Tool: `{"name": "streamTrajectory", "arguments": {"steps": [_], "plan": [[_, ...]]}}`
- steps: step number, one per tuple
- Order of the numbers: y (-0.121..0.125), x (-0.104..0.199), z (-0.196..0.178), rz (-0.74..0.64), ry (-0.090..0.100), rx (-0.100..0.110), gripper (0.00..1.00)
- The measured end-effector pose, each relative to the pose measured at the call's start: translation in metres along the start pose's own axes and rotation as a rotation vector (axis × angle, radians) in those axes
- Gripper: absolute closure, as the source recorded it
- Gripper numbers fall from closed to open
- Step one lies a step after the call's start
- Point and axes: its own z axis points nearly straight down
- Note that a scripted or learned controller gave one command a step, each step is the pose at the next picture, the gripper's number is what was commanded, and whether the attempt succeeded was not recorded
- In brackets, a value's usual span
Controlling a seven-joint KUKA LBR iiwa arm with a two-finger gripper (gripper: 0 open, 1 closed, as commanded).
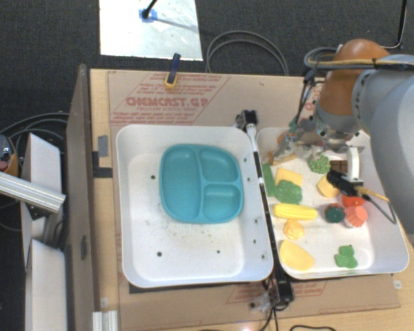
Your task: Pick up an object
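Two white bins sit side by side on the table (159, 92): the left bin (134, 254) holds a teal divided plate (200, 183) with bare floor around it. The right bin (390, 254) is crowded with toy food (294, 212) along its left wall. The pincer (297, 140) hangs over that bin's far left corner; whether it is apart or together cannot be told.

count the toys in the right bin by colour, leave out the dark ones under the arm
yellow: 5
green: 5
red: 2
total: 12
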Motion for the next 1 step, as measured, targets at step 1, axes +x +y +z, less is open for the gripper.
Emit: {"name": "streamTrajectory", "arguments": {"steps": [1], "plan": [[0.0064, -0.0051, -0.0008, -0.001, 0.018, -0.028, 0.00]]}}
